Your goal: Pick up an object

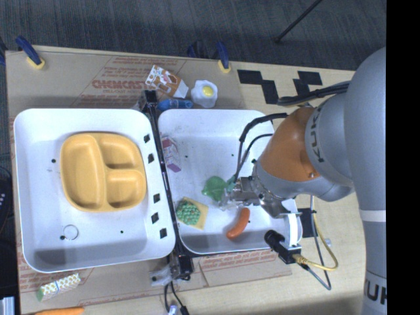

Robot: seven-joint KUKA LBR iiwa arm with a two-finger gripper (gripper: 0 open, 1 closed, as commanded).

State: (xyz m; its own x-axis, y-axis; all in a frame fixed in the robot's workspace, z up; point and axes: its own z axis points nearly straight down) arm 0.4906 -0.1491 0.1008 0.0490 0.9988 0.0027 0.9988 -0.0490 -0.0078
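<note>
I see the gripper (pixel 231 192) low in the right bin (pixel 197 126), touching the green leafy piece (pixel 214 187); finger state I cannot tell, and I judge a closing grab could snag the orange carrot (pixel 238 223) nearby, though far-left floor offers open room.

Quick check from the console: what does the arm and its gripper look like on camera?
The arm is a bulky, rounded grey body with an orange band above the wrist. Black cables loop over the band; a yellow cable trails below. The gripper is a small metallic unit.
</note>
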